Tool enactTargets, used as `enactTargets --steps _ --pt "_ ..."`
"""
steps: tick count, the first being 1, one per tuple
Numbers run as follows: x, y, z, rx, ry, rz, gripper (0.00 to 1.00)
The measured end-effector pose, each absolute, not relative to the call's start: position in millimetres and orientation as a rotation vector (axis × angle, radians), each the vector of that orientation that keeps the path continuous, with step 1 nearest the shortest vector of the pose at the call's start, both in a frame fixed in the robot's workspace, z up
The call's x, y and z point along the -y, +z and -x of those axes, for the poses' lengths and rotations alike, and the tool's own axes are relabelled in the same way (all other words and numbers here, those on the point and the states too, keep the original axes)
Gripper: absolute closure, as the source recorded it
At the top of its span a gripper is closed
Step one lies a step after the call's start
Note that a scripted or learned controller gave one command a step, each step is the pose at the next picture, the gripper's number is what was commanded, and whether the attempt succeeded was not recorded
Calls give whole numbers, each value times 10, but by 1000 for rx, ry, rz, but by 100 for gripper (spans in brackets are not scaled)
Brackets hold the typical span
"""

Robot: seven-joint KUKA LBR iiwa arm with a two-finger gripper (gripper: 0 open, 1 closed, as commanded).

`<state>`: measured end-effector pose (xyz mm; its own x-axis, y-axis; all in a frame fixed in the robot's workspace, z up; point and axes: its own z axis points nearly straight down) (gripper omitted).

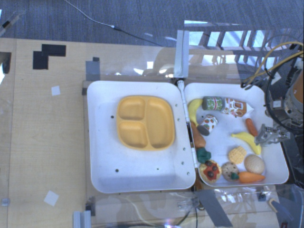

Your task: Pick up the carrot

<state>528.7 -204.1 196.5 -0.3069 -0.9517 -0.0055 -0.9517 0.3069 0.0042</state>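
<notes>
The carrot lies ungrasped in the right bin; the gripper hovers apart, jaw state indeterminate, so pickup remains outstanding.

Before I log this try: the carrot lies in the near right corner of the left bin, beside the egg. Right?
Wrong bin. The camera view shows the carrot in the near right corner of the right bin, beside the egg.

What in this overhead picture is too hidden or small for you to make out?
- Gripper: too small and blurred to judge.
- Arm: cut off by the right edge.
- Items beside the divider: an orange piece is partly tucked under neighbours.
- Can: label unreadable.
</notes>
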Motion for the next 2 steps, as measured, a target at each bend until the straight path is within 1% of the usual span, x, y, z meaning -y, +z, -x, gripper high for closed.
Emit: enactTargets --steps 1,2 --pt "2054 2916 -5330 -2245 -3 2188 100" --pt "2045 2638 -4883 -1790 5 2577 100"
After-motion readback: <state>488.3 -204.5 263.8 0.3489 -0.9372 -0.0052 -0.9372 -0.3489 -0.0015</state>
